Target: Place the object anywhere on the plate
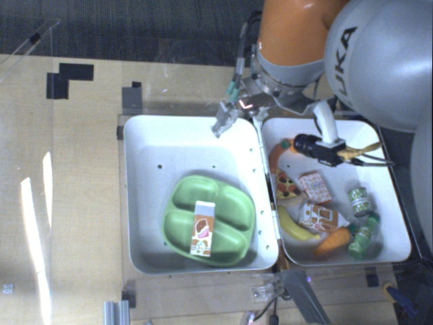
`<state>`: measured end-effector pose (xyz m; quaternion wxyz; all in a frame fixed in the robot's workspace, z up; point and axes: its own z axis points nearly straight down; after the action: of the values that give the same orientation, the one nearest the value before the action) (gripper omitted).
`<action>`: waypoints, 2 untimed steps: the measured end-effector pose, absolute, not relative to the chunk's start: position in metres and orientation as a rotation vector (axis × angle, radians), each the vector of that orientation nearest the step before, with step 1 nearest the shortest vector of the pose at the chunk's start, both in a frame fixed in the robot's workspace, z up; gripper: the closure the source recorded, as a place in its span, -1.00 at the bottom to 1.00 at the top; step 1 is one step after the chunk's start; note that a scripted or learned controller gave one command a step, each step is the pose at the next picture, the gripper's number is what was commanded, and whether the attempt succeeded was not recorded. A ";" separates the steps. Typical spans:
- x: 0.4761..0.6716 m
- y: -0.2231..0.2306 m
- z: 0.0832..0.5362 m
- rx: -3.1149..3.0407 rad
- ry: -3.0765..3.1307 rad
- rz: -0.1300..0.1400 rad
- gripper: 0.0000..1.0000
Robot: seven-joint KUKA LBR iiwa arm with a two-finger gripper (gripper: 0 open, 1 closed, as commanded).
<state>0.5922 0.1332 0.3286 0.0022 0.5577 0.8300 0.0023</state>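
Camera view: one carton [203, 229] on one green plate [233, 212]; end effector [225, 119] state unclear.

A pale wooden bench [74, 202] is seen, bearing two shallow white plastic bins set side by side, their inner walls touching. The left bin [145, 181] is placed below and to the left of the arm's tool, the right bin [396, 232] below and to its right. Black angular marks [67, 78] are fixed to the bench surface well to the left of the tool.
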 end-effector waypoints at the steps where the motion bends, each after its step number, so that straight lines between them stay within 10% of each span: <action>1: 0.592 0.133 0.329 1.748 2.605 0.007 -1.00; 2: 0.610 0.073 0.318 1.649 2.668 0.007 -1.00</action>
<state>0.6103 0.0732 0.3177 0.0026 0.5257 0.8506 0.0022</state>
